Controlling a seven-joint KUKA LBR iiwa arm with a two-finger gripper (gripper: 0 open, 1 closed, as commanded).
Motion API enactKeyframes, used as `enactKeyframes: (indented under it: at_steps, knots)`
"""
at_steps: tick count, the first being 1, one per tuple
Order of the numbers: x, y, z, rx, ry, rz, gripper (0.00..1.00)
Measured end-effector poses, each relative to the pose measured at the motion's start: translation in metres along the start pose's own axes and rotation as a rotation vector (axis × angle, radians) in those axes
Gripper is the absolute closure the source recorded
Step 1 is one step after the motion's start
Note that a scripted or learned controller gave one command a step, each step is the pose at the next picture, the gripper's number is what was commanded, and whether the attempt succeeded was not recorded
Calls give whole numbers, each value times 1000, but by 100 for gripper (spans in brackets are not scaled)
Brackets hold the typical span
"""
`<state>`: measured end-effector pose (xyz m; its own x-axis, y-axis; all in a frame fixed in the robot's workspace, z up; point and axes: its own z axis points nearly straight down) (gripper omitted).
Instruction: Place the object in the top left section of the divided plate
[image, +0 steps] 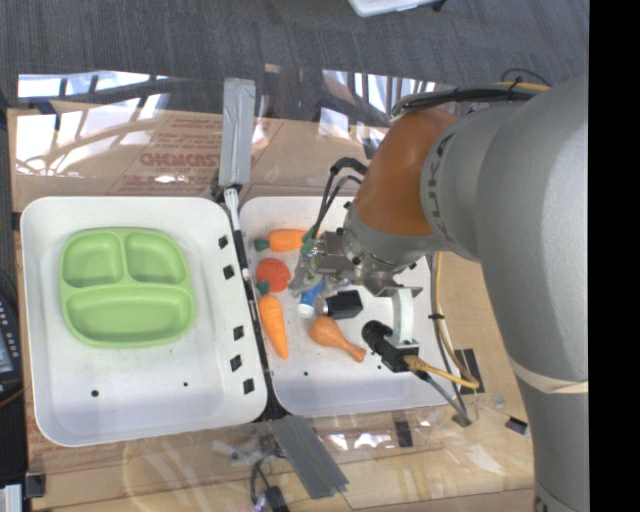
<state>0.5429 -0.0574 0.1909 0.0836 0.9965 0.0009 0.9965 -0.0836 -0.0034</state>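
A green divided plate (125, 286) lies in the left bin, its two small sections at the top and one large section below. The right bin holds toy food: a small carrot (284, 240) at the top, a red tomato (272, 274), a long carrot (274, 325) along the left wall, and an orange drumstick (336, 337). My gripper (312, 272) hangs low over the right bin's middle, just right of the tomato. A blue and white piece (308, 298) shows just below it. The wrist hides the fingertips.
The left bin (60, 400) and right bin (330, 400) meet at a black-clipped seam. The arm's grey body with its orange band (420, 180) covers the right bin's right half. Cardboard lies behind the bins.
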Motion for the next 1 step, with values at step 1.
enactKeyframes:
  at_steps: [1]
  knots:
    - [58,-32,1,4,-1,62,100]
